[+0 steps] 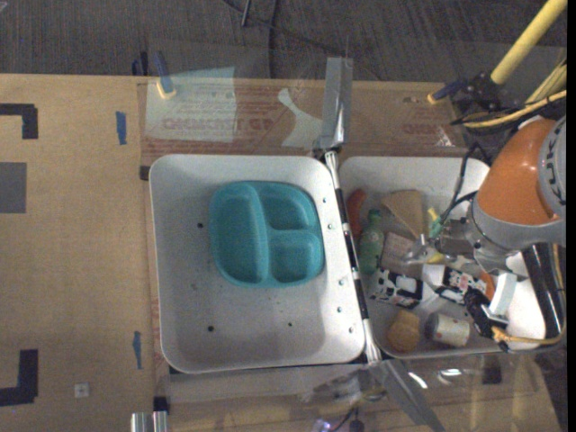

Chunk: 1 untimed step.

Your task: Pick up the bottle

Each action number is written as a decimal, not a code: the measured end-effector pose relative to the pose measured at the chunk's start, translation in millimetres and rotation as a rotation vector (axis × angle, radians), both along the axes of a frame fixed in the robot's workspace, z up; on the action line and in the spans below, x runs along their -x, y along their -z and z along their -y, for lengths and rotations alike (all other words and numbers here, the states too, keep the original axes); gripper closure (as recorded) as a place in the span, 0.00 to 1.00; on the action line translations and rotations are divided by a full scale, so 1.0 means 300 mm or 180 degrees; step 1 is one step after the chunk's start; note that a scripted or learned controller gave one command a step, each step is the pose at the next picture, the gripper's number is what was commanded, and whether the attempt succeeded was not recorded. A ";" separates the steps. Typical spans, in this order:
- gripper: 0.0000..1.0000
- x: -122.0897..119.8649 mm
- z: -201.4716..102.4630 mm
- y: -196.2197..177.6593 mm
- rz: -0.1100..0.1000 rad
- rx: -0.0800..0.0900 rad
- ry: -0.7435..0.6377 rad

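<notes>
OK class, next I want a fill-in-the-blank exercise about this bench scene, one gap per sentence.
1. The teal divided plate lies in the ____ bin.
2. The green bottle lies in the ____ bin.
3. The band on the arm is ____.
4. The plate has ____ compartments.

Missing words: left; right; orange; three

arm (520, 207): grey body | orange band above wrist | rounded, glossy casing

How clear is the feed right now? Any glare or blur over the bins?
Camera view: soft all over, small items in the right bin smeared; glare on the clear sheet behind the left bin; teal tray evenly lit.
</notes>
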<state>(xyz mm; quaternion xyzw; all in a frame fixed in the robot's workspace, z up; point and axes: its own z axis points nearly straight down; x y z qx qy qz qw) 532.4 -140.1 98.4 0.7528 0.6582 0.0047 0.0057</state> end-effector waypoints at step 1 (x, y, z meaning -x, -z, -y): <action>0.00 -0.031 0.165 -0.342 -0.0042 -0.0007 0.0414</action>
